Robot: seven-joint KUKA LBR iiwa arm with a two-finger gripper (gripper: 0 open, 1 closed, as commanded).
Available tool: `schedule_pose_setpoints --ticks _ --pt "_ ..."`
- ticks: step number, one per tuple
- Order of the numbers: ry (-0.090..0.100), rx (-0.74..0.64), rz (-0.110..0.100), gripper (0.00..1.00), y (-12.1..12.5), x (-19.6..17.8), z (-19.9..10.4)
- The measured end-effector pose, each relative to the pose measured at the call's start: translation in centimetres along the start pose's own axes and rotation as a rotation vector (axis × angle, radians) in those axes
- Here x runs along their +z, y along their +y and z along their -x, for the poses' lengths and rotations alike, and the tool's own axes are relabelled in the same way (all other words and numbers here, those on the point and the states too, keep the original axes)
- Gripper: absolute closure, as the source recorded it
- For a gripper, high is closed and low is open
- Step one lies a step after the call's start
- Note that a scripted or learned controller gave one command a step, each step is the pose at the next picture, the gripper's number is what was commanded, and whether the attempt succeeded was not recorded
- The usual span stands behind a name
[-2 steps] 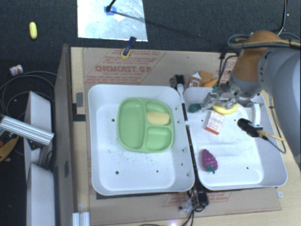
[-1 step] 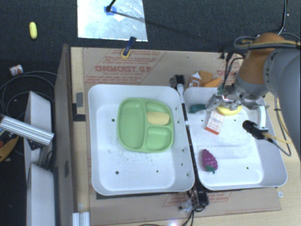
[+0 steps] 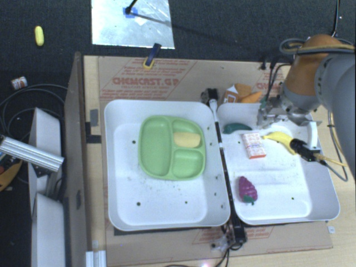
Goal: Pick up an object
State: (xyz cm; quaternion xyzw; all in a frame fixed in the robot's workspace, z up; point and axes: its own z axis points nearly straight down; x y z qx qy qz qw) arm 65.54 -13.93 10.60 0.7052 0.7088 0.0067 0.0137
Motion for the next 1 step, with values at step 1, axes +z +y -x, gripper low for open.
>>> schedule_pose_setpoints --ticks 1 --pt "0.001 0.0 -0.002 0.0 -0.06 0.1 -0.01"
